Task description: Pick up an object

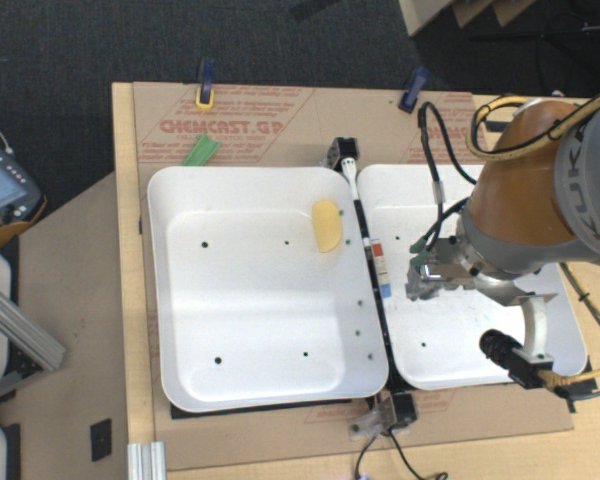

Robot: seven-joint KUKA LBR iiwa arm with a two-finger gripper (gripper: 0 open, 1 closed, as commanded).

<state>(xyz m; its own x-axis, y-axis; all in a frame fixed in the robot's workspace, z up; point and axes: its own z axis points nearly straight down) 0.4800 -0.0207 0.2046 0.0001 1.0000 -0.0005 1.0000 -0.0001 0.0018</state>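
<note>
The jaws hang over the right bin (442, 356), well apart from the yellow piece (326, 226); their opening cannot be told.

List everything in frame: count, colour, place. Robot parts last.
left bin: 1, white, on the board
right bin: 1, white, beside the left bin
yellow piece: 1, yellow, in the left bin, by its right wall, far half
green piece: 1, green, on the board beyond the left bin
board: 1, brown with red print, under both bins
clamps: 2, one yellow and blue, one blue, on the board's far edge
rod: 1, black, along the seam between the bins
red bit and blue bit: 1 each, at the right bin's left rim, too small to identify
arm: 1, orange and grey, over the right bin
gripper: 1, grey metal, over the right bin's left half
</note>
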